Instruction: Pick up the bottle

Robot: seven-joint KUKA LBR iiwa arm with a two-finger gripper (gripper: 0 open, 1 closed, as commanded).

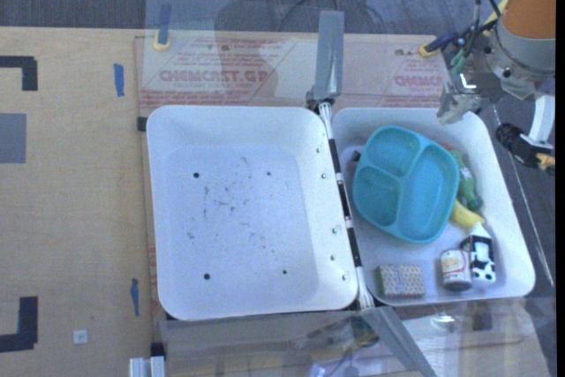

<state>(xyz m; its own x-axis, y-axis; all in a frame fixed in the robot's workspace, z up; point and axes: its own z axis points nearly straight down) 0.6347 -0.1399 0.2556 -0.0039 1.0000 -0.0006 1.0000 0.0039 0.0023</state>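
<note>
The bottle is small and white with black cow-like patches and a yellow cap. It stands near the front right corner of the right bin. My gripper hangs over the back right corner of that bin, below the orange band of the arm. It is well apart from the bottle, and nothing shows in its grasp.
A blue divided plate fills the middle of the right bin. A green item and a yellow banana-like piece lie at its right edge. A small can stands beside the bottle, with a speckled sponge to its left. The left bin adjoins.
</note>
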